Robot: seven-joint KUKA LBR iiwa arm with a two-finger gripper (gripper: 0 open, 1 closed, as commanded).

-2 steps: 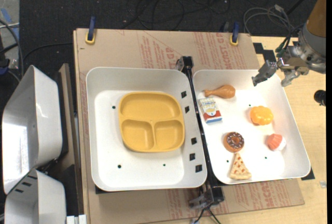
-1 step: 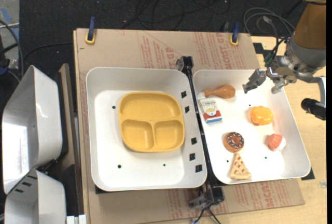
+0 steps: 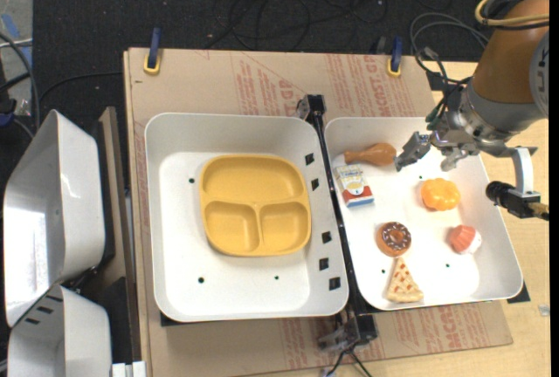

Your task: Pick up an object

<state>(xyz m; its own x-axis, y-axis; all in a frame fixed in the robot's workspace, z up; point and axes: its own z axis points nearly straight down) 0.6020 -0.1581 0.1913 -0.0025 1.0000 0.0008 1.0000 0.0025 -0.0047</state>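
The right bin (image 3: 498,279) holds several toy foods: a drumstick (image 3: 370,155), a small milk carton (image 3: 354,186), an orange piece (image 3: 439,194), a chocolate donut (image 3: 394,237), a pink-red piece (image 3: 464,238) and a pizza slice (image 3: 403,283). My gripper (image 3: 431,152) hangs over the upper part of that bin, between the drumstick and the orange piece. Its two dark fingers are spread apart with nothing between them, so it is open.
The left bin (image 3: 175,279) carries a yellow divided plate (image 3: 256,203). A black divider (image 3: 327,192) runs between the bins. Cardboard (image 3: 227,78) lies under both bins. White containers (image 3: 48,209) stand at the far left. Cables trail from the arm at the right.
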